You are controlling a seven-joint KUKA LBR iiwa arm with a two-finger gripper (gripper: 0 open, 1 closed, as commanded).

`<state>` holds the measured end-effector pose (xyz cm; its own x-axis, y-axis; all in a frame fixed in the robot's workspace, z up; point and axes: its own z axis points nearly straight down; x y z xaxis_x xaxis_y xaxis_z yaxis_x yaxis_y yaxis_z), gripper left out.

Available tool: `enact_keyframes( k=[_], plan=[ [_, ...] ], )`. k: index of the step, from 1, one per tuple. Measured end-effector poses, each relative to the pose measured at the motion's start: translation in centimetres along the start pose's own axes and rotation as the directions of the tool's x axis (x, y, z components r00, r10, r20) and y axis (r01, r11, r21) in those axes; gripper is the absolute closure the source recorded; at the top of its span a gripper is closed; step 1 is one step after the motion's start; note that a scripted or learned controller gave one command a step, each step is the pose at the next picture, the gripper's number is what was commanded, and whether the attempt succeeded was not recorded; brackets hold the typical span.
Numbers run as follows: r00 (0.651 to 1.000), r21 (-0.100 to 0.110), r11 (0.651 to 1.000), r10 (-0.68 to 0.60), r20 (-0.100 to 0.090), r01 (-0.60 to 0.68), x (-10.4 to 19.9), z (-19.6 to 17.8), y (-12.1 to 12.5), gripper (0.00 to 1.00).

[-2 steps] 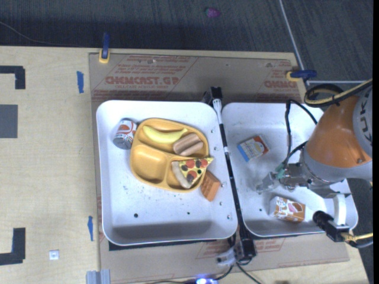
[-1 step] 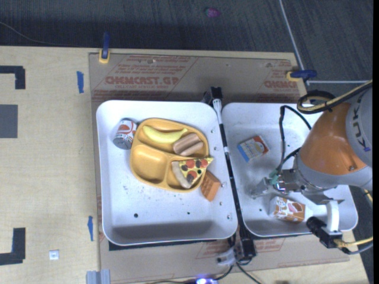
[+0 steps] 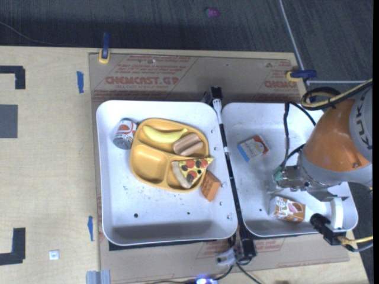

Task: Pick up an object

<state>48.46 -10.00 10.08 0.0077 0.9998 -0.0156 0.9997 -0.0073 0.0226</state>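
In the right bin (image 3: pixel 260 225), a small white and blue carton (image 3: pixel 253 147) lies near the back. An orange and white packet (image 3: pixel 289 209) lies near the front. My gripper (image 3: pixel 288 181) hangs over the right bin, just behind the orange packet and in front of the carton; the grey wrist and the orange band (image 3: pixel 334 141) cover it from above. The left bin (image 3: pixel 118 218) holds a yellow divided plate (image 3: pixel 148 161) with a banana (image 3: pixel 161 135), a hot dog (image 3: pixel 188 143) and a pizza slice (image 3: pixel 189 171).
A small can (image 3: pixel 124 133) lies at the plate's left edge. A brown packet (image 3: pixel 209 186) leans at the plate's right front. Black cables (image 3: pixel 290 129) loop over the right bin's back. A ridge (image 3: pixel 228 170) divides the two bins.
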Motion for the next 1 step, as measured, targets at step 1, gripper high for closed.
enact_keyframes(
  k=[1],
  plan=[
    [1.000, 0.000, 1.000, 0.000, 0.000, 0.000, 0.01, 0.01, -0.01, 0.00]
  ],
)
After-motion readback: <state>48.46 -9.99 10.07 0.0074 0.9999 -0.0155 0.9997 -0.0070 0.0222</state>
